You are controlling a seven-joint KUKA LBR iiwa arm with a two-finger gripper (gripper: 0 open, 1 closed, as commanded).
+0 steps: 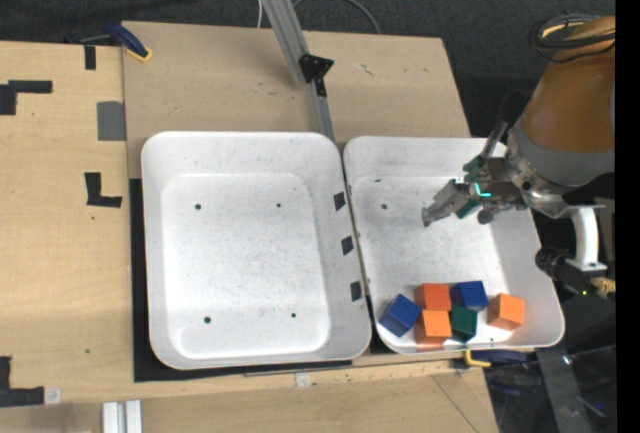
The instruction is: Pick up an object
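Several small blocks lie together at the near end of the right bin (400,171): a blue block (400,313), an orange block (435,296), a second blue block (469,295), another orange block (435,324), a green block (463,322) and an orange block (507,310) nearest the right wall. My gripper (447,206) hangs above the middle of the right bin, pointing left, well clear of the blocks. Its fingers are spread, with nothing between them.
The left bin (245,246) sits beside the right one, sharing a raised rim at the centre. A slanted metal pole (280,6) rises from behind the bins. The arm's orange band (575,91) enters from the right.
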